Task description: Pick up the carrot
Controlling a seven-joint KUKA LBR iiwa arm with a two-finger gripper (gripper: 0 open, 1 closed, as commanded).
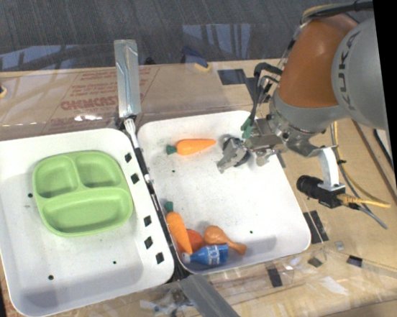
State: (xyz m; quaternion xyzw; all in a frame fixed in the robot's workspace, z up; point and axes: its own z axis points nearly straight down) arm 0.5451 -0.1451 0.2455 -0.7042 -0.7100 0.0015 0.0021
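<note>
Frankly, I can't tell how my gripper [231, 154] stands, blurred near the right bin's [282, 212] far edge, just beside the carrot [194, 146].

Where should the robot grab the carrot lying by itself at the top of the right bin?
Grab the carrot around its thick orange middle, coming straight down. It lies flat, pointing sideways across the right bin, so fingers fit across its narrow width. The gripper sits just to its right.
</note>
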